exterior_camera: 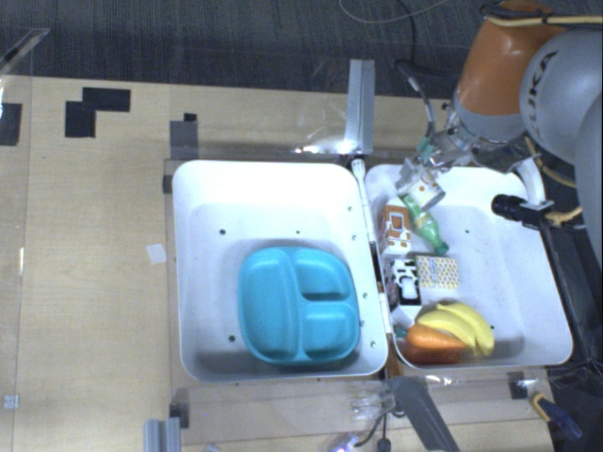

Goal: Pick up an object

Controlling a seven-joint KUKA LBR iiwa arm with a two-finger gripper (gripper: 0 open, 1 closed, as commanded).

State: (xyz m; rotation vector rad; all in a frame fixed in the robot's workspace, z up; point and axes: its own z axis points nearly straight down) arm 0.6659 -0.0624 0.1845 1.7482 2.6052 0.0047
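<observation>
Two bins are seen side by side, and the relation that matters is read across them toward the gripper (435, 155). Farthest left of the gripper, in the left bin (193, 205), a blue tray (300, 302) lies flat. Closer, along the left wall of the right bin (509, 252), a small cluster is packed: an orange carton (395, 227), a green bottle (429, 233), a black-and-white box (406, 281), a speckled packet (438, 272), then bananas (459, 324) over an orange carrot (434, 343). Just below-left of the gripper, almost touching it, a small tilted white packet (420, 192) is seen; whether it is pinched cannot be told. The bottle's long axis is judged to run diagonally, away from the gripper toward the bin's near end. Only a short drop down and left is judged to be needed.
</observation>
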